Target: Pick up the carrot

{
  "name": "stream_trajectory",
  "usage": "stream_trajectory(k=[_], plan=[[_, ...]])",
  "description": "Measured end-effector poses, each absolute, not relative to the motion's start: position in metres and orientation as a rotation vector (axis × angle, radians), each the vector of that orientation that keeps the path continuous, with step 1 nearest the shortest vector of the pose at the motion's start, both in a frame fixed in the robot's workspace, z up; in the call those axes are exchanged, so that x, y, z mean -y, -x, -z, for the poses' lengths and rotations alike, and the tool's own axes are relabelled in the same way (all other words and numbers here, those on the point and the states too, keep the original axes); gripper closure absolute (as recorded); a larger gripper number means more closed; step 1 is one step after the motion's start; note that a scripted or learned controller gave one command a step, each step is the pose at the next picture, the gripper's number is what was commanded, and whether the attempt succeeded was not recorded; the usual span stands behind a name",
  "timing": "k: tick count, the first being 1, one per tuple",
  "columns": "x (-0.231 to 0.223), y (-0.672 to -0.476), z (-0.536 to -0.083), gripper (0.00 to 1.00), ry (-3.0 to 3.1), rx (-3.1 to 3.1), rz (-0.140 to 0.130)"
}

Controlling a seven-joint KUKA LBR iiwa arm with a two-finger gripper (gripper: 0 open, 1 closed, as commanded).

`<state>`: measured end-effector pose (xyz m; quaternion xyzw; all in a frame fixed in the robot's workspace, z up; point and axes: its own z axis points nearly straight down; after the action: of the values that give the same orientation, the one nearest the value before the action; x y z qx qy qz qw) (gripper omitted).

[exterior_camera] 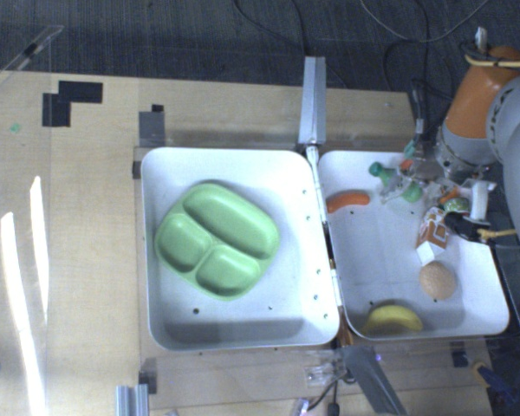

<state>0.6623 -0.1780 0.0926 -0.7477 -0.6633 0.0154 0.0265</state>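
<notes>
From the camera above the bench, the carrot (347,200) lies in the right bin (494,319), at about ten o'clock from that bin's middle, close to the wall shared with the left bin (156,319). It rests flat, long axis roughly nine to three o'clock, well apart from the other pieces.

The gripper (405,183) hangs at about three o'clock from the carrot, near the bin's twelve o'clock rim, below the arm (481,102) with its orange band. Whether it is wide or narrow I cannot tell; the teal parts there blur together, and nothing can be seen held.

The carrot looks like a small toy piece: likely light, stiff and smooth, so it may roll or squirt out of a pinch. The best hold seems to be across its short width at mid-length, jaws closing along the twelve-to-six line, with care for the near wall.

Elsewhere in the right bin, a round brown ball (437,280) sits at four o'clock, a banana (393,318) at six o'clock, and a small carton (432,232) lies towards three o'clock. The left bin holds a green divided plate (217,239).
</notes>
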Motion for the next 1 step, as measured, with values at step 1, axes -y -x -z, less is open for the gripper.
stream_trajectory(k=[1], plan=[[0.1925,-0.659,-0.2475,0.0,2.425,2.007,0.005]])
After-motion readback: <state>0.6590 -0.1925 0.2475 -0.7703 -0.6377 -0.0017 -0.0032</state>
